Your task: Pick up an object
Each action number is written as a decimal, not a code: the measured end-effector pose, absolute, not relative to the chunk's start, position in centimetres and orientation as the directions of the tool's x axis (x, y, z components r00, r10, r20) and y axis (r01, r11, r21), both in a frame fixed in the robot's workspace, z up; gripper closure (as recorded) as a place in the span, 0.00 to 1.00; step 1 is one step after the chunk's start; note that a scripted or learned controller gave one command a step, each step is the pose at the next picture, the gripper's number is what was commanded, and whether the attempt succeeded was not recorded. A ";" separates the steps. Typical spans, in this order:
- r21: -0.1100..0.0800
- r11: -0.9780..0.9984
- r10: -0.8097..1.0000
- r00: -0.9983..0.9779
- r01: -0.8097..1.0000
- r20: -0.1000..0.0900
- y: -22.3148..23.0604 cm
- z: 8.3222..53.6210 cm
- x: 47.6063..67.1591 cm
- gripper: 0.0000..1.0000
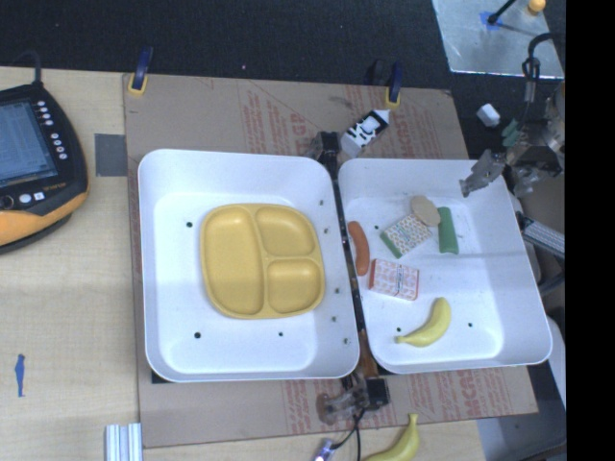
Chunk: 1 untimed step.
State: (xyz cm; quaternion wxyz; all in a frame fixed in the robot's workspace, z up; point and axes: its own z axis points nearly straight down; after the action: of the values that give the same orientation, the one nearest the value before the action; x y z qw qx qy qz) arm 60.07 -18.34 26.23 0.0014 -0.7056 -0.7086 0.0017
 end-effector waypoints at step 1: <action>-0.005 0.005 1.000 -0.005 1.000 0.000 -21.2 9.1 59.1 0.00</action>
State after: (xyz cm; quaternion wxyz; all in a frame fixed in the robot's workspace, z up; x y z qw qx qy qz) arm 59.07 -21.18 9.11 0.0017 -0.7054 -0.7088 0.0018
